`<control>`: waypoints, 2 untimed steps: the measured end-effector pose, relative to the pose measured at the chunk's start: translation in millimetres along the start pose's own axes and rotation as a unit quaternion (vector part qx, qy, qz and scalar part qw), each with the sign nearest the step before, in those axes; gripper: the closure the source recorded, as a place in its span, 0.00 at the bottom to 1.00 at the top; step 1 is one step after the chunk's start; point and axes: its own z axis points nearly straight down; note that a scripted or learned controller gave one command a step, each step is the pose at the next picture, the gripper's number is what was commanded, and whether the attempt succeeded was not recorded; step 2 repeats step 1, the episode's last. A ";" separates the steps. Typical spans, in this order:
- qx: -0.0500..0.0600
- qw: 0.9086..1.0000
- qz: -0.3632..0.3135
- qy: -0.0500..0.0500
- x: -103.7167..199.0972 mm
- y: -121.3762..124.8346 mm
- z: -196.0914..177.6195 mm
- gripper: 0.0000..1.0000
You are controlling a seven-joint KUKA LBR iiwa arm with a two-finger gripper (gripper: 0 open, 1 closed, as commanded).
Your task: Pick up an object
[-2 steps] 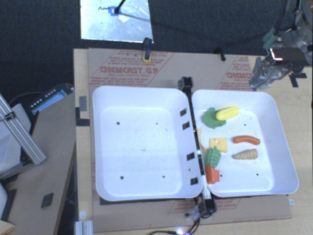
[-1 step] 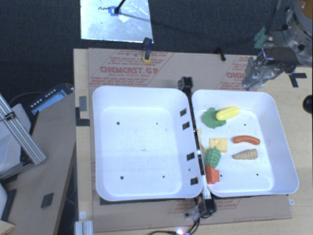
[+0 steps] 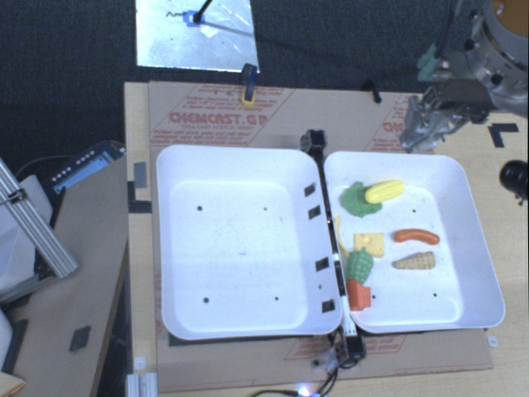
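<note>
- I see the tool (image 3: 420, 132) hanging above the far rim of the right bin (image 3: 471, 195); I cannot tell its state from here.
- All the toys lie in that bin: a yellow corn cob (image 3: 384, 191) on a green leaf (image 3: 357, 200), a sausage (image 3: 416, 236), a cone (image 3: 414, 261), a cheese square (image 3: 369, 244) and a carrot (image 3: 359, 281).
- The left bin (image 3: 240, 242) sits beside it on the counter (image 3: 211, 116).

Two smooth, slightly glossy white plastic bins (image 3: 240, 246) on a matt tan board (image 3: 347, 114) printed in red, small matt plastic toy foods (image 3: 384, 191) in the right-hand bin, and a shiny silvery metallic sheet (image 3: 198, 23) on dark rough carpet-like floor (image 3: 66, 73) at upper left.
</note>
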 end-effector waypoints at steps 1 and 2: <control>0.000 1.000 0.004 -0.001 -62.1 -0.2 -0.3 1.00; 0.000 1.000 0.004 -0.001 -62.1 -0.2 -0.3 1.00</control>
